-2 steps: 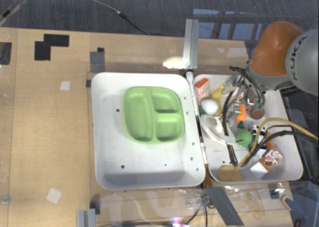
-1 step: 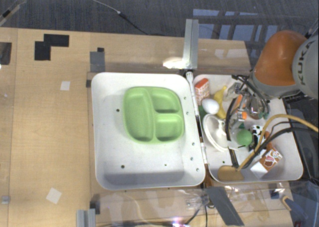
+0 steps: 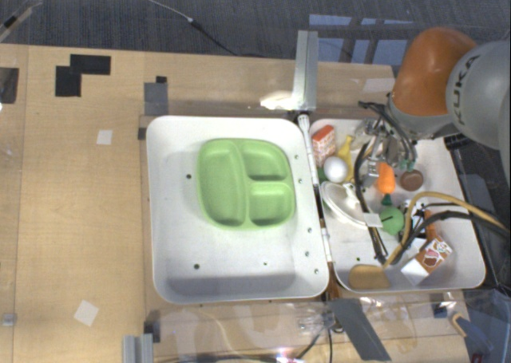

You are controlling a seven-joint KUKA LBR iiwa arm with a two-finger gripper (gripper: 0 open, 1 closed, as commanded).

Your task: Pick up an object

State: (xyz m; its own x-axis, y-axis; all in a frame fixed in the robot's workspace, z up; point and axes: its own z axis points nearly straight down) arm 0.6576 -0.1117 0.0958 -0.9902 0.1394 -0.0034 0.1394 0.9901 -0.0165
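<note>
My gripper (image 3: 382, 160) hangs low over the middle of the right bin (image 3: 471, 270), under the arm's orange band (image 3: 427, 70). Directly beneath it lies a small orange carrot-like piece (image 3: 386, 179), and whether the gripper touches that piece is unclear. Close by are a white egg (image 3: 335, 168), a red and white carton (image 3: 323, 143), a yellow piece (image 3: 346, 147), a brown disc (image 3: 412, 180) and a green toy (image 3: 391, 218). A white spoon (image 3: 343, 202) lies left of the gripper.
The left bin (image 3: 172, 266) holds a green divided plate (image 3: 244, 183). Near the right bin's front lie a brown and white carton (image 3: 432, 255) and a tan wooden piece (image 3: 369, 276). Black and yellow cables (image 3: 447, 203) cross that bin.
</note>
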